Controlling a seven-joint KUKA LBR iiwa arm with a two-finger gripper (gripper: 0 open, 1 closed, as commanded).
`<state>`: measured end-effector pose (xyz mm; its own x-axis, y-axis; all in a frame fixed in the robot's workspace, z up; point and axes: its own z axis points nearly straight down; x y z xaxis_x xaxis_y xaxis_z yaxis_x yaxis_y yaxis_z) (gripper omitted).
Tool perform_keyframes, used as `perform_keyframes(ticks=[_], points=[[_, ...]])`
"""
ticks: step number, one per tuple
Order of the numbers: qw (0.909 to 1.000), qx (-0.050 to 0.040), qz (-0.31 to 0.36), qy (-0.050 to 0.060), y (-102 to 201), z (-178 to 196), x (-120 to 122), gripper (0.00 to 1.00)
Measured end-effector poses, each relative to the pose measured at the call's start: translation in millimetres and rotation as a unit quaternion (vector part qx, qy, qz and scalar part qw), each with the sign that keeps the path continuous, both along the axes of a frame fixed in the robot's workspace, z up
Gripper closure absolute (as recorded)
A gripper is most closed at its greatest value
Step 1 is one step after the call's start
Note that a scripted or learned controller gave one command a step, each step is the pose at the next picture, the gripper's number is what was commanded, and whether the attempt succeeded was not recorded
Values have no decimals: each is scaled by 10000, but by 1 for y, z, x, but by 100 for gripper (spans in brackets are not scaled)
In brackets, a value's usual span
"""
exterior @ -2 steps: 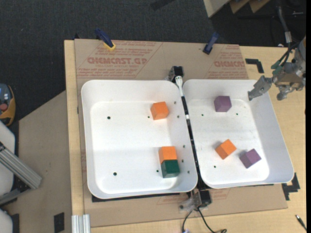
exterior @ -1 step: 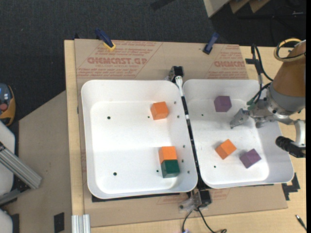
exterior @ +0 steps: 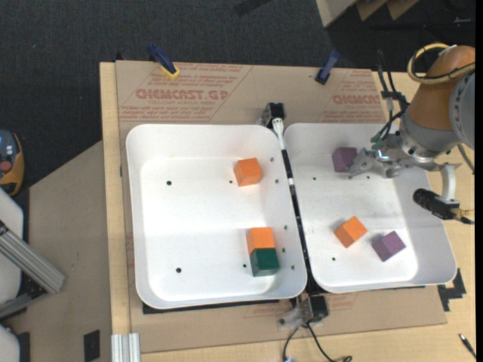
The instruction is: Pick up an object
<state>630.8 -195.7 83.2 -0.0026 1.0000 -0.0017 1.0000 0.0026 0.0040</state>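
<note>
From my screen, the two shallow white plastic bins, left (exterior: 151,225) and right (exterior: 423,266), look smooth with a soft sheen. They sit on a matt brown cardboard sheet (exterior: 196,89) printed with red lettering, laid over the tabletop. The orange cube (exterior: 247,171), purple cube (exterior: 389,245) and green cube (exterior: 265,262) I see as matt, painted-looking blocks. The arm's orange band (exterior: 441,89) appears glossy, and the grey metal claw (exterior: 377,161) looks dull.
</note>
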Motion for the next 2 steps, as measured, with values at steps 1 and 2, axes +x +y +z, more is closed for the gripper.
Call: perform_keyframes(ticks=[1,2], points=[[10000,21,15,45,48,12,20,0],[10000,-33,-33,-50,-26,121,38,0]])
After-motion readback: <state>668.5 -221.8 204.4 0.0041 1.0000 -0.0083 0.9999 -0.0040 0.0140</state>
